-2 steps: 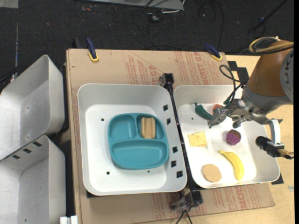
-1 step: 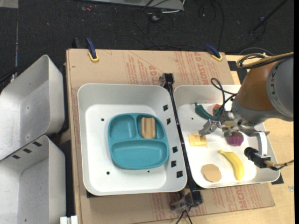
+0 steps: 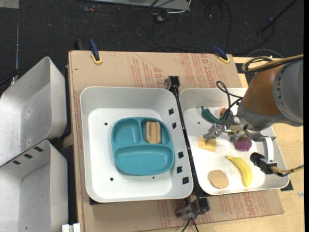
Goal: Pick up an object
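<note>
My claw (image 3: 216, 131) hangs low in the right bin (image 3: 280, 181) over a yellow cheese wedge (image 3: 208, 143); can't tell finger spread or any hold. Same bin: smooth curved banana (image 3: 242, 169), flat tan cookie disc (image 3: 219, 179), purple lump (image 3: 243, 143) (partly hidden). Left bin (image 3: 96, 144): teal divided plastic tray (image 3: 130, 153), tan bread-like block (image 3: 153, 131) in its upper-right compartment.
</note>
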Robot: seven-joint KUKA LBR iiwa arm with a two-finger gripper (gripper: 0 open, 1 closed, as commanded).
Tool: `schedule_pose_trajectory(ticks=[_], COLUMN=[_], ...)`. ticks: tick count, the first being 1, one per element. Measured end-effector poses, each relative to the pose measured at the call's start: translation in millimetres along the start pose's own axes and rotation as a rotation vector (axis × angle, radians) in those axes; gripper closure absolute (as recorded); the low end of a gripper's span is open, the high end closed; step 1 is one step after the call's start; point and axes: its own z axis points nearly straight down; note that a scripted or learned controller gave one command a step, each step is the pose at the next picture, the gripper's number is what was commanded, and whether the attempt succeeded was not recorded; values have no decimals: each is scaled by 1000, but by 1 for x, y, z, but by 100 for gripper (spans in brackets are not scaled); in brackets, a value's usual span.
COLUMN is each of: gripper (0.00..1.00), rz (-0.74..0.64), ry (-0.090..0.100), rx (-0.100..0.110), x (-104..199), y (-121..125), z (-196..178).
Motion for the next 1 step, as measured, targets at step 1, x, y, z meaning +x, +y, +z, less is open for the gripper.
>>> schedule_pose_trajectory(ticks=[1], gripper=[100], rz=[-1], ry=[0], rx=[-4], x=[0], y=[1], z=[-11])
